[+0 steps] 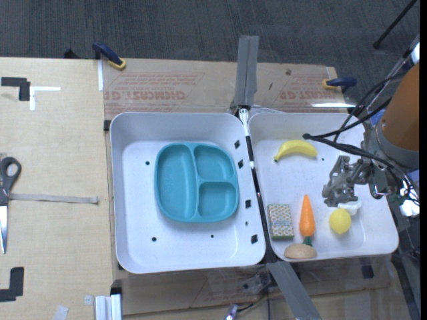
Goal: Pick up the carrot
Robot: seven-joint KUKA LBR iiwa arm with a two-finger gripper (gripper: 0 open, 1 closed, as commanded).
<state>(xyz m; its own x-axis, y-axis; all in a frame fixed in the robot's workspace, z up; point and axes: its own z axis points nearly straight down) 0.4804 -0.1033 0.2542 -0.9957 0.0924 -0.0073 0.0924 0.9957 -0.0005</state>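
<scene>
The carrot (306, 217) lies in the right bin (373, 245), near its front edge, orange body running up the view and its green top pointing toward the front rim; just to its left sits a small speckled packet (281, 220), close beside it or touching; at the carrot's front end a tan, rounded bun (299, 251) rests against the rim; to the right, apart from the carrot, is a lemon (339, 221); a banana (295, 150) lies well back in the same bin, curved with its ends pointing down the view.

The end effector (340, 193) hangs over the right bin, right of the carrot and just behind the lemon, with the lemon near its tip; I cannot tell how its tip stands, since the metal parts blur together, and nothing can be seen in its hold; the carrot lies apart from it; black cables run from it toward the arm (405, 119) at the view's right.

The left bin (127, 199) holds a teal tray (197, 181) with 3 compartments; the 2 bins meet at the middle; left of them on the desk (53, 152) lie scissors (7, 192); 2 clamps (109, 55) hold a cardboard sheet (160, 85) behind the bins.
</scene>
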